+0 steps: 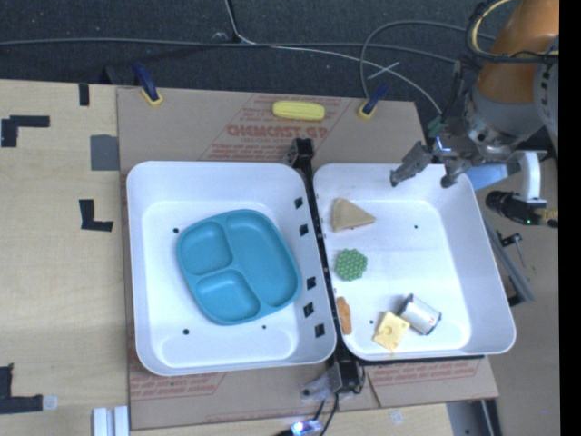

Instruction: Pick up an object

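Note:
My gripper (425, 174) hangs open above the far rim of the right bin (481, 243), its two dark fingers spread apart with nothing between them. In that bin lie a tan wedge (350, 216), a green bumpy ball (351, 263), a small orange piece (344, 314) by the near left wall, a yellow block (391, 331) and a silver can (420, 315) touching it. The wedge is the closest of them, left of and nearer than the fingers.
The left bin (154, 243) holds a blue divided plate (238, 265). A yellow banana-shaped toy (298, 110) lies on the cardboard behind the bins. Blue-and-yellow clamps (145, 85) (372, 101) hold the cardboard's far edge, with cables above.

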Motion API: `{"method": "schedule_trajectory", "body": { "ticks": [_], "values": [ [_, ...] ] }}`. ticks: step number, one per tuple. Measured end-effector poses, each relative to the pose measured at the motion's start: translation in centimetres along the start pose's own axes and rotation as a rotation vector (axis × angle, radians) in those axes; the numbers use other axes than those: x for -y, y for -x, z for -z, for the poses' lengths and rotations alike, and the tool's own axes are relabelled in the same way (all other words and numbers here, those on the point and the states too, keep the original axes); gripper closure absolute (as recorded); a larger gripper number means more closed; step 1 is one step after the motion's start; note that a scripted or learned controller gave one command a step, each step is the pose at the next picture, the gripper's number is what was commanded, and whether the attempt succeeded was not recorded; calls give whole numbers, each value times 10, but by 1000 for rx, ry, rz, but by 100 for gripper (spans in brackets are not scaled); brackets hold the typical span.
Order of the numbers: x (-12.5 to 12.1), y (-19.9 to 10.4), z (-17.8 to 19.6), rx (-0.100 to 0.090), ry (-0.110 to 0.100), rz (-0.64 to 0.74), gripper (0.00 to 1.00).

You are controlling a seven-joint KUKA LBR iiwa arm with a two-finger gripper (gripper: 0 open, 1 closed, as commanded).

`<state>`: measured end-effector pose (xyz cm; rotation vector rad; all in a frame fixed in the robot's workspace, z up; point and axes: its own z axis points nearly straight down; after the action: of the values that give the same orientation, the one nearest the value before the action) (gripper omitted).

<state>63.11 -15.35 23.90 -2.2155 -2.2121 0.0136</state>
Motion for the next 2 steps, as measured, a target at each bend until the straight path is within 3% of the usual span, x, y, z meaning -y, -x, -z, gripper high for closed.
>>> {"method": "schedule_trajectory", "body": {
  "ticks": [1,2],
  "values": [
    [-2,0,7,2,12,3,0],
    [-10,-8,-48,2,7,3,0]
  ]
}}
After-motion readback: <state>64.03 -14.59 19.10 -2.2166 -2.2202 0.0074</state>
